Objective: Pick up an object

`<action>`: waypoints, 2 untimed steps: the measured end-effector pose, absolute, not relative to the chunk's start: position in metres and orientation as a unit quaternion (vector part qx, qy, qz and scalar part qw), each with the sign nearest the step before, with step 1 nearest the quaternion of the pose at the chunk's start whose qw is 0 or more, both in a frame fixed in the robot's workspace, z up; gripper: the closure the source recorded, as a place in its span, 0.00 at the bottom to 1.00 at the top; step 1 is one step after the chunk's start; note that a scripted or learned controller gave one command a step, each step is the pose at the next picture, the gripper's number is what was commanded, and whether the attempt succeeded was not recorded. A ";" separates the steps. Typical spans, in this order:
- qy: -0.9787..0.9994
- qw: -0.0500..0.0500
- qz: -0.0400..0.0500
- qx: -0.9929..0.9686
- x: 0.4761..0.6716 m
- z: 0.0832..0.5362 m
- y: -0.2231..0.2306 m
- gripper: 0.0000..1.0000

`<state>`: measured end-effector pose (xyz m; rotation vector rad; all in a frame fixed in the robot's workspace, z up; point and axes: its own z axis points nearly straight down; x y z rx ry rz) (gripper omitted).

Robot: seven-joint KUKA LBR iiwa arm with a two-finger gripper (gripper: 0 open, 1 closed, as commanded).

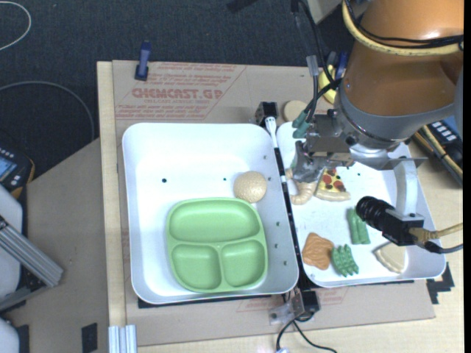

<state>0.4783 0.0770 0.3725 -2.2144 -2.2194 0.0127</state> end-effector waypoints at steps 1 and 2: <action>-0.705 -0.002 -0.002 -0.709 0.480 0.407 0.026 1.00; -0.705 0.003 0.004 -0.709 0.503 0.331 -0.008 1.00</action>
